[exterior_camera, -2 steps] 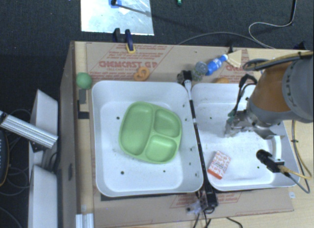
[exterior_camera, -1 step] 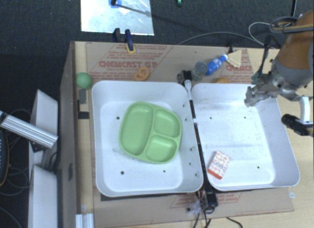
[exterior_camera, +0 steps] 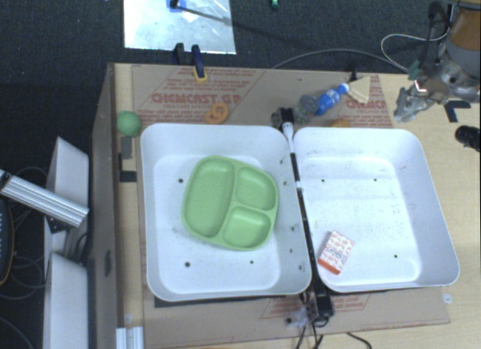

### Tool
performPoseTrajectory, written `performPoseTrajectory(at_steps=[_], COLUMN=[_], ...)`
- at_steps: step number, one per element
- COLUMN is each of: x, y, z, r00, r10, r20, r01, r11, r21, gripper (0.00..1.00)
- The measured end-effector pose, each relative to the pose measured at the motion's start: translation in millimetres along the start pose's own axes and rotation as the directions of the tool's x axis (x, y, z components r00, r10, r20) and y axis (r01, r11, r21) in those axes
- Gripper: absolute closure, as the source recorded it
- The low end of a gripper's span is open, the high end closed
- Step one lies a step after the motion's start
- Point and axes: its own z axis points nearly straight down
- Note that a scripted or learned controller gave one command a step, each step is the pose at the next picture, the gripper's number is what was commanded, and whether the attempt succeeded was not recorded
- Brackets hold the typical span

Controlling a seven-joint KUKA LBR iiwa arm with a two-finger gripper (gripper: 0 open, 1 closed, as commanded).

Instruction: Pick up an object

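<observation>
Packet [exterior_camera: 335, 252], small orange-white, lower left of right bin [exterior_camera: 421, 265], long axis near vertical, top tipped right. Gripper [exterior_camera: 412, 102] upper right, grasp state unclear. Left bin [exterior_camera: 161, 265] holds green divided tray [exterior_camera: 229, 202]. Dark carpet beyond bench.

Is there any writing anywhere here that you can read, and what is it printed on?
"CHEMCAST GP": red print on the brown protective sheet behind the bins; the repeats of it elsewhere are too faint to read.
Small orange-and-white packet in the right bin: patterned print, too small to read.
Blue bottle: no label legible.
</observation>
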Motion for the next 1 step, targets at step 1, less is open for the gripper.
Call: performPoseTrajectory(at_steps=[1], x=[-29.0], y=[-38.4], z=[29.3], r00=[1.0], r10=[0.003], r20=[0.0], r01=[-0.003], r11=[1.0], r21=[0.004], gripper=[1.0])
